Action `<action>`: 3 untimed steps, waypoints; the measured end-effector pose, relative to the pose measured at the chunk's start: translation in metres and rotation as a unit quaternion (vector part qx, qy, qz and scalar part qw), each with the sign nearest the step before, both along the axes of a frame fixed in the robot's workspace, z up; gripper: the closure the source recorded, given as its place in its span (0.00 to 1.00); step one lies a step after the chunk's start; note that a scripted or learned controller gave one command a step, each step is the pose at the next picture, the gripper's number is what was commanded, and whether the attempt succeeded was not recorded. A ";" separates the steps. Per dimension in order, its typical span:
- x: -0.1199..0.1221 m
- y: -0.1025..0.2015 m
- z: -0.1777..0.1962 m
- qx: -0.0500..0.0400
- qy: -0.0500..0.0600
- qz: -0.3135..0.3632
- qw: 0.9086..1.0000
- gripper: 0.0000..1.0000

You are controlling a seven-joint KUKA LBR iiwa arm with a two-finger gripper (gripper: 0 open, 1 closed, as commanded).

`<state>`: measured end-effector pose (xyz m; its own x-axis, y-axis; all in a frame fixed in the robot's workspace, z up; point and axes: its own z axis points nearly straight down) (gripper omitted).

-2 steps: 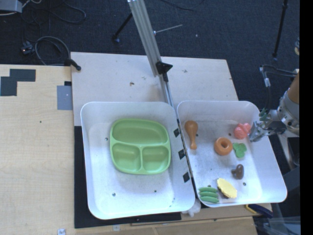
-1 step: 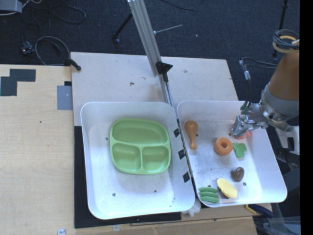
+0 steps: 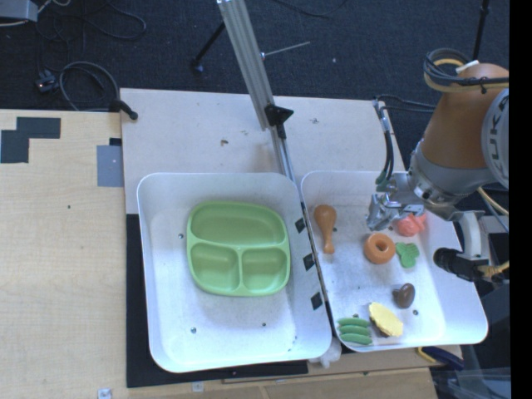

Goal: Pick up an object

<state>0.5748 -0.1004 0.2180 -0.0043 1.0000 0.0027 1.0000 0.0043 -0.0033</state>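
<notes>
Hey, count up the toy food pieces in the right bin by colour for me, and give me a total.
Orange: 2, the drumstick and the doughnut
Green: 2, the leafy piece and the pea pods
Red-pink: 1, the piece beside the claw
Brown: 1, the small lump
Yellow: 1, the wedge
Total: 7

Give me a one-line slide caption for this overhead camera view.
Gripper hovers beside a pink toy in the right bin.
</notes>
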 end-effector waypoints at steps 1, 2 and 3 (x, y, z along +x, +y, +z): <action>0.008 0.049 0.012 -0.001 -0.001 0.000 1.000 1.00; 0.006 0.106 0.003 0.000 0.000 0.000 1.000 1.00; 0.005 0.160 -0.002 0.000 0.001 0.000 1.000 1.00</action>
